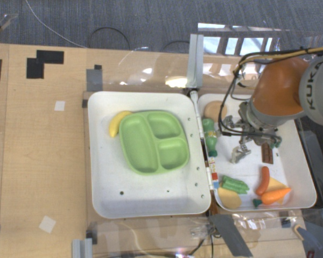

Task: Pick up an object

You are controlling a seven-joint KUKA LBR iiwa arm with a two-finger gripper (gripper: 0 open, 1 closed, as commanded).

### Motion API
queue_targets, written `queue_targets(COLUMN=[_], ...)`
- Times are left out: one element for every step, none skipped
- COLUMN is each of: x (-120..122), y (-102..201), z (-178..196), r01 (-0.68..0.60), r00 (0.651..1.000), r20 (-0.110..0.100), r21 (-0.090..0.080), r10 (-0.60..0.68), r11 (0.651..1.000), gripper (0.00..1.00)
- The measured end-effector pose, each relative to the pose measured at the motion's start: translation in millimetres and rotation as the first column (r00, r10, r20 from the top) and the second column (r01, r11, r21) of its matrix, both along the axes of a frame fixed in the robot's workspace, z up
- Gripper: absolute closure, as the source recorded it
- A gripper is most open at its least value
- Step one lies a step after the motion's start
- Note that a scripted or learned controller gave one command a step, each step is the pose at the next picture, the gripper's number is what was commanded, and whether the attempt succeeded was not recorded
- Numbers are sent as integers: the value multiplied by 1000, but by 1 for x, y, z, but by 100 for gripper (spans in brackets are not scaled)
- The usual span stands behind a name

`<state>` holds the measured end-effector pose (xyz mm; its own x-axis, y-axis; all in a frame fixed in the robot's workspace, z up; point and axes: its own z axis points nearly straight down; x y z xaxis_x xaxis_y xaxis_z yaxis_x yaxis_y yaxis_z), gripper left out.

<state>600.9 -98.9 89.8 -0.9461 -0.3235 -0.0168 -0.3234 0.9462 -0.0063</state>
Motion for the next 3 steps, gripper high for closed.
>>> queue_targets(x=[43,47,71], y=[11,13,-10], z=[0,15,94], r01=[-79,-81,-578], r00=[997,997,816], r20=[-3,13,-5], r21=[-6,-4,-7], r10=[79,81,578], r11=[997,997,816], gripper=[0,100,100])
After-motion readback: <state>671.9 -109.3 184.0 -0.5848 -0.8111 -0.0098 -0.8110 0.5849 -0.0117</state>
